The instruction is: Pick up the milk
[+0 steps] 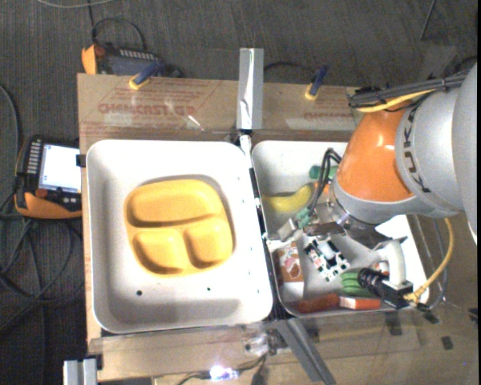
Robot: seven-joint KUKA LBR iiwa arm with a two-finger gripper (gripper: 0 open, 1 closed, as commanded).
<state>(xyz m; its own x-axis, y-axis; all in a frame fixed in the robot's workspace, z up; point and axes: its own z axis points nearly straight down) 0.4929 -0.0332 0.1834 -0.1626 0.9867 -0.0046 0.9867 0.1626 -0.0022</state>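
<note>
From my remote seat I see the grey arm with its orange band (pixel 377 167) reaching over the right white bin (pixel 266 160). The tool (pixel 325 257) hangs low among the clutter there; I cannot tell how it stands or whether it has anything. A small white carton with black markings (pixel 323 258), which I take to be the milk, lies right under the tool, beside a brown packet (pixel 289 265). A yellow banana (pixel 291 200) rests farther back. The left white bin (pixel 104 215) holds a yellow divided plastic tray (pixel 179 224).
</note>
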